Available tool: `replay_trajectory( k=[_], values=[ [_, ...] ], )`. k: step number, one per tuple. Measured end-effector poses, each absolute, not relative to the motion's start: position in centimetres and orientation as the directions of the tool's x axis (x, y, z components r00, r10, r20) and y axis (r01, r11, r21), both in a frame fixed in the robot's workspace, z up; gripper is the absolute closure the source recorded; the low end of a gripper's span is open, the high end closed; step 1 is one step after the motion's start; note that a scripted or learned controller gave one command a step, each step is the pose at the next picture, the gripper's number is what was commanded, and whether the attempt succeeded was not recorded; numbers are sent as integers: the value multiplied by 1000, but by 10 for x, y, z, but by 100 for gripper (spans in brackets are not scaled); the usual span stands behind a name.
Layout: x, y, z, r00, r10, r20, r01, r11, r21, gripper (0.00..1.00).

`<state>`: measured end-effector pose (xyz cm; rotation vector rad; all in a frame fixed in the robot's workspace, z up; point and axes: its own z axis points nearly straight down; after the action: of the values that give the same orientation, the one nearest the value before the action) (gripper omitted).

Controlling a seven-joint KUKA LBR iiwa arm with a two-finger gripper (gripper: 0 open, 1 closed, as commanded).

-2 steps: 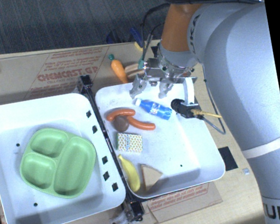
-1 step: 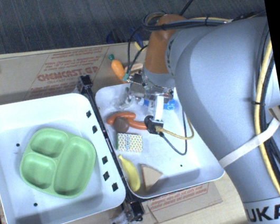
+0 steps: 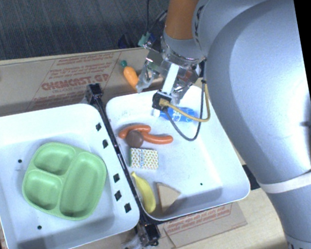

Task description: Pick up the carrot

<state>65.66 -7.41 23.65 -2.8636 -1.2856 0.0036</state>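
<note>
Lying outside both bins, the carrot (image 3: 130,77) rests on the printed cardboard (image 3: 70,79) just beyond the far rim of the right bin (image 3: 210,165), its green top pointing away from the bin. The gripper (image 3: 145,81) sits immediately to the carrot's right, at the same far rim, so close that the two seem to touch or nearly touch. Whether the gripper is wide, narrow or closed on anything cannot be told from this angle, and the carrot is not seen to be gripped.

The arm (image 3: 256,85) reaches in from the right and fills much of that side, its orange band (image 3: 180,9) above the wrist, which slants down and leftward toward the bin's far left corner.

Inside the right bin lie an orange-red sausage (image 3: 157,139), a brown round piece (image 3: 135,138), a patterned square (image 3: 144,158), a banana (image 3: 146,195) and a brown wedge (image 3: 168,194). The left bin (image 3: 4,177) holds a green divided plate (image 3: 64,180).
</note>
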Motion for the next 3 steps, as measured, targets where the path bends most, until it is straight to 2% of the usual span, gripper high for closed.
replay_trajectory(
  k=[1, 2, 3],
  values=[
    [644, -147, 393, 433, 901, 0, 901, -433, -1, 0],
    [605, -125, 193, 565, 825, -3, 825, -565, -8, 0],
    [655, -90, 90, 715, 699, -3, 699, -715, -6, 0]
  ],
)
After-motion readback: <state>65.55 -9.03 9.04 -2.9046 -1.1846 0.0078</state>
